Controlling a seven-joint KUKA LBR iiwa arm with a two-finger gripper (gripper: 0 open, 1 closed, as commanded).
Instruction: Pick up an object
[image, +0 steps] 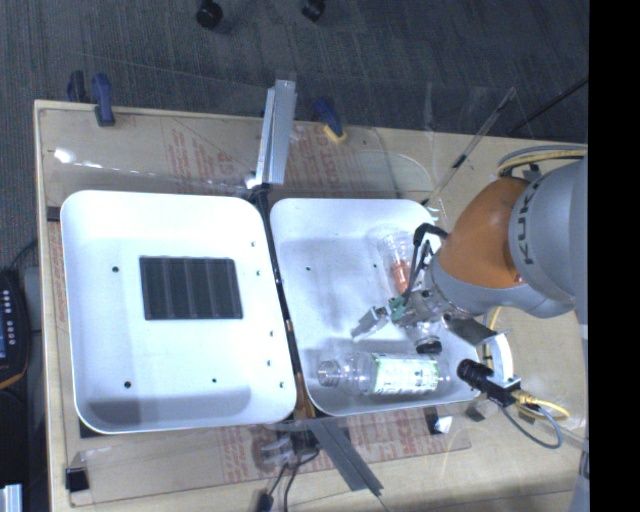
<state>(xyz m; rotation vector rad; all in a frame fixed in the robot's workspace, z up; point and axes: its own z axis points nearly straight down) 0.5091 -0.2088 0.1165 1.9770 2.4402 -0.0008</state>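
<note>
The gripper (400, 312) is seen low inside the right bin (320, 250), reached in from the right under the orange-banded arm (500, 245). Whether its jaws stand wide, narrow or closed on anything cannot be told, since the tip is small and blurred among the clutter. A clear plastic bottle with a green label (385, 375) lies on its side just below the jaws, along the bin's near wall, apart from them so far as can be judged. A crumpled clear wrapper with an orange patch (395, 258) lies just above them. The low stance between the two things is judged to suit a grasp attempt on one of them; nothing is shown as held. The left bin (90, 300), well to the jaws' left, bears a dark ribbed rectangle (190, 288).
</note>
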